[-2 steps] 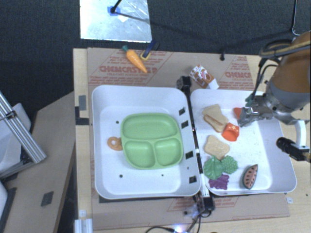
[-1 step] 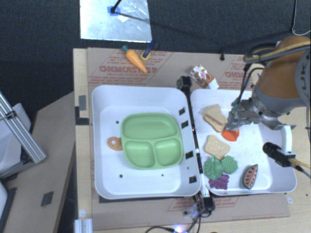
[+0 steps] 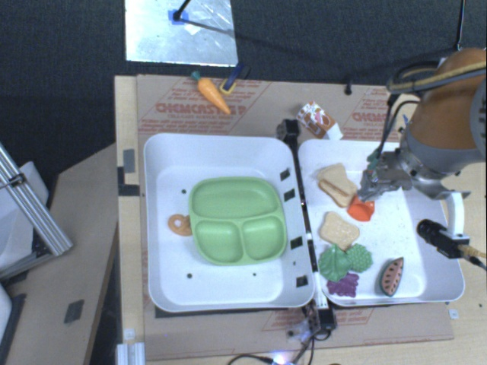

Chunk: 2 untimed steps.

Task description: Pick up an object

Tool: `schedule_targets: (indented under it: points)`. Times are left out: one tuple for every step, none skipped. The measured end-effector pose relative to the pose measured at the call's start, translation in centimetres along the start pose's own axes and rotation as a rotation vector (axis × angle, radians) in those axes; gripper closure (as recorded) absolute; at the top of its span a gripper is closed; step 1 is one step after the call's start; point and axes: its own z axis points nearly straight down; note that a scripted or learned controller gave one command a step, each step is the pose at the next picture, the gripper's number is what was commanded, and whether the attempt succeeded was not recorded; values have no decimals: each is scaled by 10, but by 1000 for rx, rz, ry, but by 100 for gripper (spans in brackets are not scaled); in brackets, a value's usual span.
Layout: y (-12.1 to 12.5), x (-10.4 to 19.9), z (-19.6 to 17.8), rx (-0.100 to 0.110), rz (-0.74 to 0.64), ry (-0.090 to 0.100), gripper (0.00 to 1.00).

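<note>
Orange piece (image 3: 362,209) under tool (image 3: 370,188), perhaps touching.

Arm (image 3: 445,120): grey, orange band above wrist, reaching in from right | wrist: bent downward | gripper (image 3: 370,189): pointing down and left, low over the bench

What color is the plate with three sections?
The plate is light green, seen in the camera view.
</note>
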Motion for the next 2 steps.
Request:
schedule_targets:
  points:
    - [4, -5, 1, 1, 4, 0, 100]
    - [2, -9, 10, 2, 5, -1, 100]
